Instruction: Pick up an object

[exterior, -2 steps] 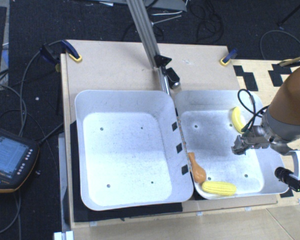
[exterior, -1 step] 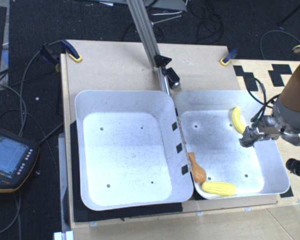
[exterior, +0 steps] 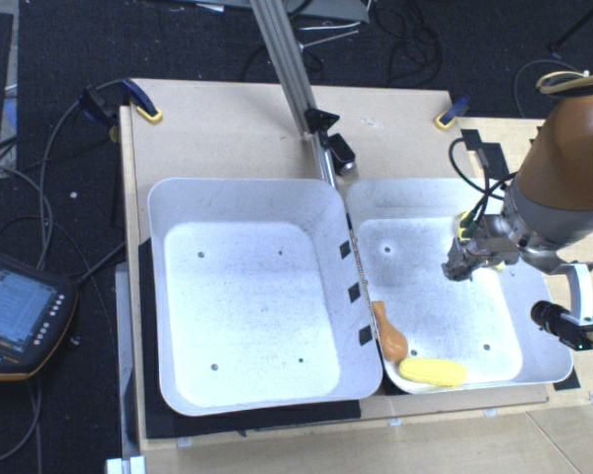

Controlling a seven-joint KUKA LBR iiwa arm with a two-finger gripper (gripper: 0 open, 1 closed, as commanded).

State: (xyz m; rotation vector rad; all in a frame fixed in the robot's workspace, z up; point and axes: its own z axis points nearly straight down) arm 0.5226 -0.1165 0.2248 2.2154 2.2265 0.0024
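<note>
A yellow oblong object [exterior: 434,371] lies at the front edge of the right bin [exterior: 415,210]. Just left of it, an orange-brown spoon-like object [exterior: 388,338] rests against the bin's left wall. My gripper [exterior: 462,266] hangs over the right half of the same bin, well behind and to the right of both objects. Its dark fingers point down, and I cannot make out anything between them.
The left bin [exterior: 178,205] sits beside the right one, their walls meeting along a strip with black clips [exterior: 356,289]. A slanted metal pole [exterior: 292,67] rises behind the bins. A teach pendant [exterior: 15,314] lies off the bench on the left.
</note>
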